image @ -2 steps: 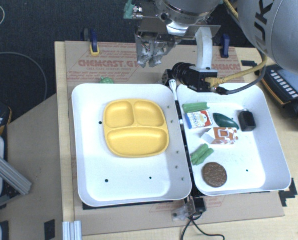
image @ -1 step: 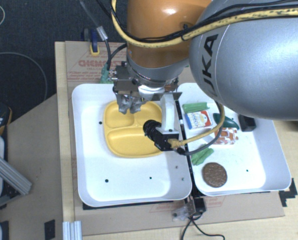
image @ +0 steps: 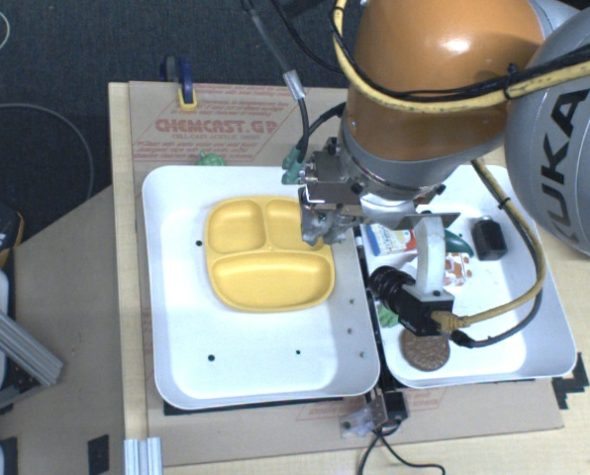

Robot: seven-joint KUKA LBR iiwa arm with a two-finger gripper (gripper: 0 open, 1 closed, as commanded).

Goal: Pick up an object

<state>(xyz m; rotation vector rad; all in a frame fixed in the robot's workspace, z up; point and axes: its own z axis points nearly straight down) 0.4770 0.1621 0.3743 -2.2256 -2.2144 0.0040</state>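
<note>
A yellow divided plate [image: 265, 255] lies in the left white bin [image: 176, 295], towards its far right part. My gripper [image: 320, 228] hangs low over the plate's right rim, close to the wall between the two bins. The big orange wrist band above hides much of the gripper. In the right bin [image: 538, 334] lie a blue and white packet [image: 386, 239], a small red and white pack [image: 459, 268], a black block [image: 489, 237] and a brown round disc [image: 426, 350].
The arm covers the far part of the right bin. A cardboard sheet [image: 226, 117] lies under both bins, with a blue clamp [image: 186, 82] at its far edge and a small green scrap [image: 212, 160] just behind the left bin.
</note>
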